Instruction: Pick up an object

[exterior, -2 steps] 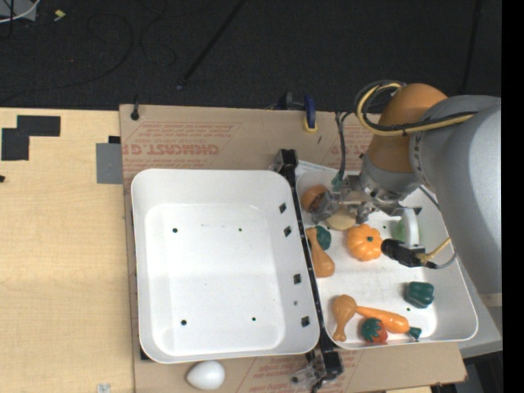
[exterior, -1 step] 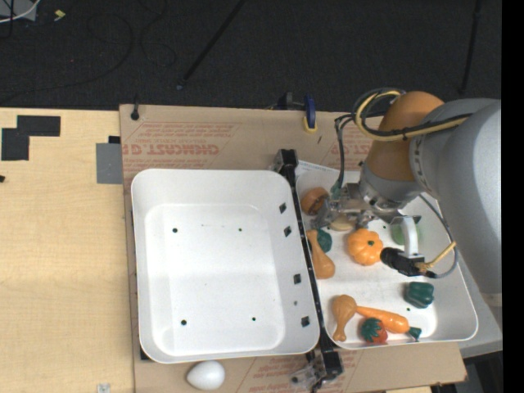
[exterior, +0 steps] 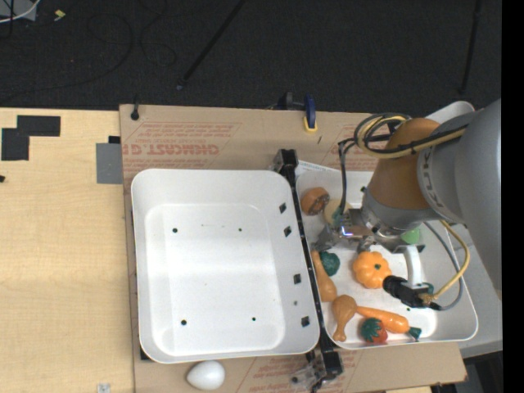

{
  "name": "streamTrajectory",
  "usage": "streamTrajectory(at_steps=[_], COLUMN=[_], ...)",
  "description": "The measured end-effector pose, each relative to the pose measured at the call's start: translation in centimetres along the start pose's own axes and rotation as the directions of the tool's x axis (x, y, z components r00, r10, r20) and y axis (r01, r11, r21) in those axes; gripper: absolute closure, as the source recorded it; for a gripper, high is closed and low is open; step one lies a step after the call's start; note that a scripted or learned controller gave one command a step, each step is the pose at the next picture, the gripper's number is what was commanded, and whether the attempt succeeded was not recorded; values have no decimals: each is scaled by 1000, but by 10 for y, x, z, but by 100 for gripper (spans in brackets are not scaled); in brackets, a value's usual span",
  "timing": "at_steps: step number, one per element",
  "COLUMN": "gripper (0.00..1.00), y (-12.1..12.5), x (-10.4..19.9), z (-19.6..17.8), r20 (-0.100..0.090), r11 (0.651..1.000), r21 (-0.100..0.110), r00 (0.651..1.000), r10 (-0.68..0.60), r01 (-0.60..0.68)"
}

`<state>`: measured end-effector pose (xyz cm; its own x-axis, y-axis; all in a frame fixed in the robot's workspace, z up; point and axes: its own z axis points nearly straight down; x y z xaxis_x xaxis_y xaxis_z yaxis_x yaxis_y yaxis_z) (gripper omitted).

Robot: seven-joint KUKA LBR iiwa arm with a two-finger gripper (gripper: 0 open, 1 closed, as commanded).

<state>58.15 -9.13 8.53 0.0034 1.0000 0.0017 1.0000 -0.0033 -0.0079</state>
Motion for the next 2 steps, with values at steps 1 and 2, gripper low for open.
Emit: streamTrajectory(at_steps=[1, 2], gripper=[0, 100], y=[-19, -18], x=[-42, -42], z=[0, -8], r20=[0, -1], r11=[1000, 1000], r21=[-3, 0], r00=[1000, 1000], r10=[0, 0], r01=[0, 0])
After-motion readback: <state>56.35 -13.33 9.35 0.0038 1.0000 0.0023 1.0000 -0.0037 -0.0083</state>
